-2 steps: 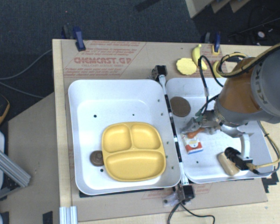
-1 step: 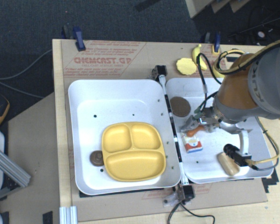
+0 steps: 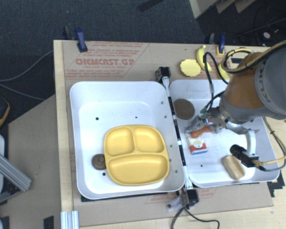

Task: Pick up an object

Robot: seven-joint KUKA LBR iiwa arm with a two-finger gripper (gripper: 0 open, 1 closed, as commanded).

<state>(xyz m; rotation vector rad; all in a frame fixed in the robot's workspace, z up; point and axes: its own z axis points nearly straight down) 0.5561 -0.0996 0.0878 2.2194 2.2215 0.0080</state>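
Gripper (image 3: 200,126) hangs low in the right bin (image 3: 262,173), just above a small white-and-orange carton (image 3: 198,146); I cannot tell how the jaws stand. Nearby lie a brown disc (image 3: 184,108) and a tan wooden block (image 3: 233,167). A yellow divided plate (image 3: 135,153) sits in the left bin (image 3: 86,104).

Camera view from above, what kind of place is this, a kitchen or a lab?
Most likely a robotics lab: a board-topped bench bearing two white bins, loose cables, and a grey arm over the right bin.

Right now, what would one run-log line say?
arm: over right white bin | gripper: above small red-and-white box | yellow divided plastic tray: left bin
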